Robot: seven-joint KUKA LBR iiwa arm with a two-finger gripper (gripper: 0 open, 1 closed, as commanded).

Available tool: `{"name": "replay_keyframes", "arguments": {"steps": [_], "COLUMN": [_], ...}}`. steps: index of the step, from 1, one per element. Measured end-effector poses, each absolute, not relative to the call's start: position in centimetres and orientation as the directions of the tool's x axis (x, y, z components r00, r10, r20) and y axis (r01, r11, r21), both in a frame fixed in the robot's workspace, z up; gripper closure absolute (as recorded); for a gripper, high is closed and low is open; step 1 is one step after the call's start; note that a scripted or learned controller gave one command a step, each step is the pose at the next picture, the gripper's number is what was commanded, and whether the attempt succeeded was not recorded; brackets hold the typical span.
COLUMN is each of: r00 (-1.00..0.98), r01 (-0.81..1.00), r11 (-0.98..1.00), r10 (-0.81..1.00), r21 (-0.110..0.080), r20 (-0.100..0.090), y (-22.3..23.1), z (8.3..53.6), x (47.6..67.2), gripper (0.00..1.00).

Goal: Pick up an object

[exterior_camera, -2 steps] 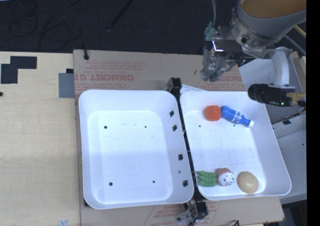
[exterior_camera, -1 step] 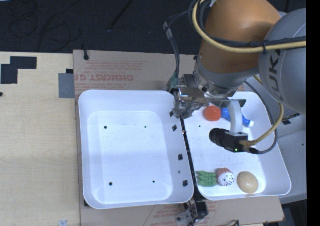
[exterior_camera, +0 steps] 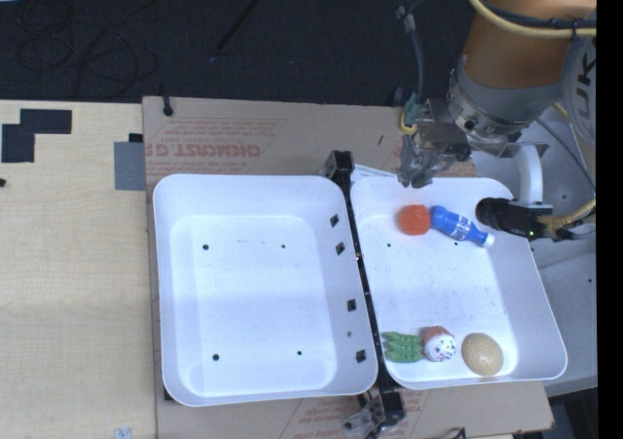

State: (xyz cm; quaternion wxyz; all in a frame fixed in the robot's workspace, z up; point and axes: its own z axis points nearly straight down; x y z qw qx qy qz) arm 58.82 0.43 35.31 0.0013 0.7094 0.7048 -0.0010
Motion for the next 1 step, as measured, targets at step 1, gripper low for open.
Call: {"name": "replay_keyframes", "arguments": {"steps": [1], "r00": [-0.005], "r01": [1.0], "r11": [0.005], "r10": [1.0], "r21": [0.006], "r20": [0.001], "y": [4.98], "z": [46.4], "x": [56.9], "gripper": [1.0]}}
